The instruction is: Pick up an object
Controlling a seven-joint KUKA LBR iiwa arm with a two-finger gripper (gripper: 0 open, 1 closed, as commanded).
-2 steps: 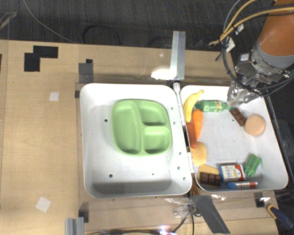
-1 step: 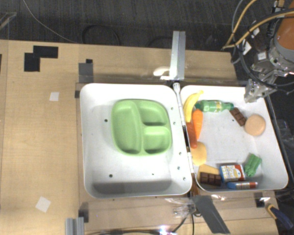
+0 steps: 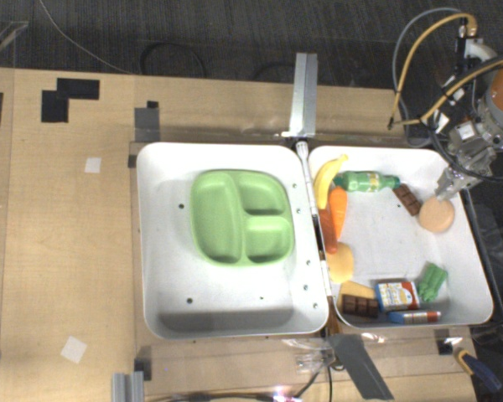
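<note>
Over the right bin, the gripper point(image 3: 449, 182) hangs just above a round tan disc point(image 3: 437, 216)

From the overhead camera, whether the fingers are released or clenched I cannot tell; nothing shows between them. The right bin point(image 3: 474, 262) holds the pickable clutter, scattered loosely: one banana point(image 3: 325, 179), one carrot point(image 3: 337, 212), one green bottle point(image 3: 365, 181), one small brown block point(image 3: 407, 199), one green piece point(image 3: 432, 281), one printed packet point(image 3: 396, 294). The left bin point(image 3: 163, 249) carries one green divided tray point(image 3: 240, 216), probably a spot for setting things down

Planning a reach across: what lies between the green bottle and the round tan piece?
In the camera view, a small brown block lies between the green bottle and the round tan piece.
</note>
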